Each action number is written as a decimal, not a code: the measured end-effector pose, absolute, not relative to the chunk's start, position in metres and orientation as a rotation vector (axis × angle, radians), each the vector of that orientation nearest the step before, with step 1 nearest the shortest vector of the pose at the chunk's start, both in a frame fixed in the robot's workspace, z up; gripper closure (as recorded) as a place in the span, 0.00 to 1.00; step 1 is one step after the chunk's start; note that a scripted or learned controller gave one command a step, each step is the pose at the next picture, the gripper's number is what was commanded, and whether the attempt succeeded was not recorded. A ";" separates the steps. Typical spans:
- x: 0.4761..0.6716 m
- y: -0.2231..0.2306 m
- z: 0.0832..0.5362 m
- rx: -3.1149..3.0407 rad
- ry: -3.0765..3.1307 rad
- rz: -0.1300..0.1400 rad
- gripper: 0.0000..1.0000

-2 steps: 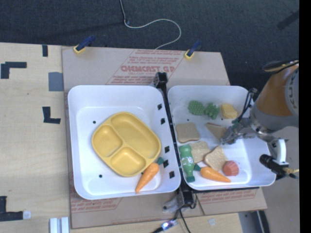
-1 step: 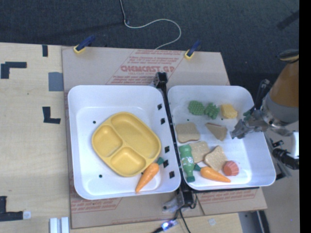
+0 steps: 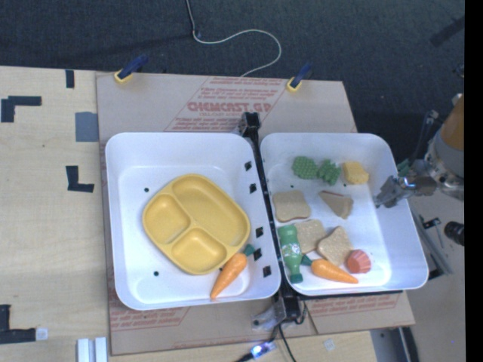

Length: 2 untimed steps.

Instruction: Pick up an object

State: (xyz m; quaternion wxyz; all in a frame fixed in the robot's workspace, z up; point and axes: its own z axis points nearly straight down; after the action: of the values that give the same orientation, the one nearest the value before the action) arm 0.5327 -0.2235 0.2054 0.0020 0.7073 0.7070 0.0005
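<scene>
Two white bins: left bin (image 3: 121,202), right bin (image 3: 381,151). One yellow divided plate (image 3: 195,222), three compartments, in the left bin. Two toy carrots: one (image 3: 229,274) at the lower edge of the left bin, one (image 3: 333,271) at the lower part of the right bin. Four tan bread-like pieces (image 3: 290,205) mid right bin. Two green bumpy pieces (image 3: 305,167) upper right bin. One yellow piece (image 3: 355,173). One green bottle (image 3: 290,253). One red-orange piece (image 3: 358,261). Two clamps (image 3: 130,69) along the upper board edge.

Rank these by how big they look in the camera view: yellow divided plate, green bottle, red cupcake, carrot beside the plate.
1. yellow divided plate
2. carrot beside the plate and green bottle: too alike to rank
3. red cupcake
</scene>
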 end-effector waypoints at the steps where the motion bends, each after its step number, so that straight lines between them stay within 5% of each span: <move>1: 0.533 -0.223 0.226 2.219 2.222 0.001 1.00; 2: 0.551 -0.168 0.216 2.216 2.228 -0.001 1.00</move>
State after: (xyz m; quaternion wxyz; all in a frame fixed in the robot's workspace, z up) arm 0.5508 -0.1675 0.2165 -0.0006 0.7051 0.7091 -0.0002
